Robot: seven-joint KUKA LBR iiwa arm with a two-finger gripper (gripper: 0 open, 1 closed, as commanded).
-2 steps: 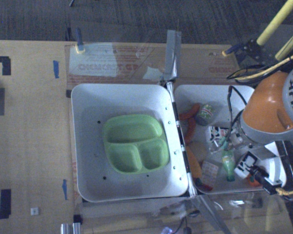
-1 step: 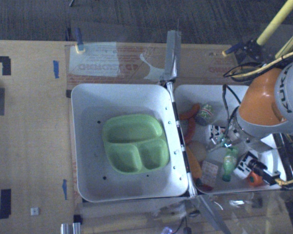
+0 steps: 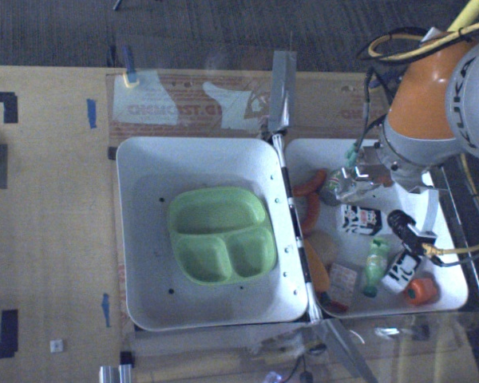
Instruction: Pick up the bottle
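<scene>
lying at five o'clock from the metal two-finger gripper [image 3: 343, 186], small green plastic bottle [image 3: 374, 266], long axis roughly twelve-to-six; opening impossible to tell.

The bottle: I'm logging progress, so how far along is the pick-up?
Done: nothing yet. The green bottle lies on the floor of the right bin, between a small carton and a flat packet. In hand: the gripper sits near the bin's upper left, apart from the bottle; I can't tell its finger state. Left: reaching the bottle, gripping and lifting it.
</scene>
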